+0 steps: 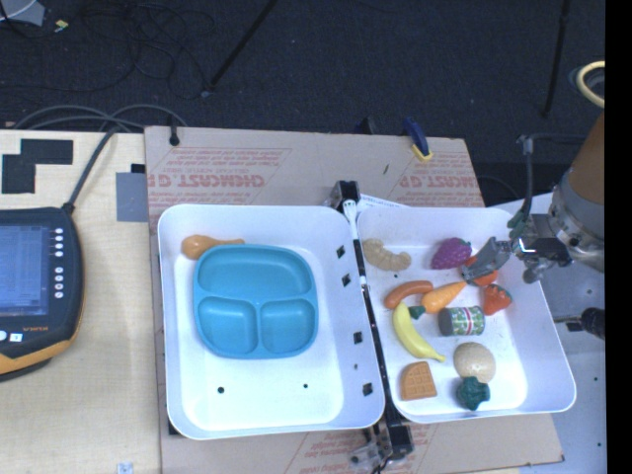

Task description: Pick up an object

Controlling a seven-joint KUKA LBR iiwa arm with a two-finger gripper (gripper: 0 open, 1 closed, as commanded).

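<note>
Two shallow white bins sit side by side on a cardboard sheet [296, 166] on the desk [89, 383]. The left bin [188, 403] holds a blue divided plate [255, 299] near its middle, and a small orange toy drumstick [205, 246] lies just beside the plate's upper left corner. The right bin [548, 373] carries a scatter of toy food: a pale peanut-shaped piece [385, 256] at its upper left, a purple bunch of grapes [451, 253], an orange sausage [407, 291] touching a carrot [442, 295], a yellow banana [412, 333] below them, a small green-labelled can [463, 320], a red piece [497, 298] partly hidden, a beige egg-like lump [474, 359], a waffle-textured orange biscuit [418, 380] and a dark green piece [472, 393] at the lower edge. The arm comes in from the right of the frame, and its gripper [486, 261] hangs over the upper right part of the right bin, close above the red piece and the carrot's tip; I cannot tell how its jaws stand. A black-and-orange handheld controller [35, 289] lies at the left edge of the frame.
</note>
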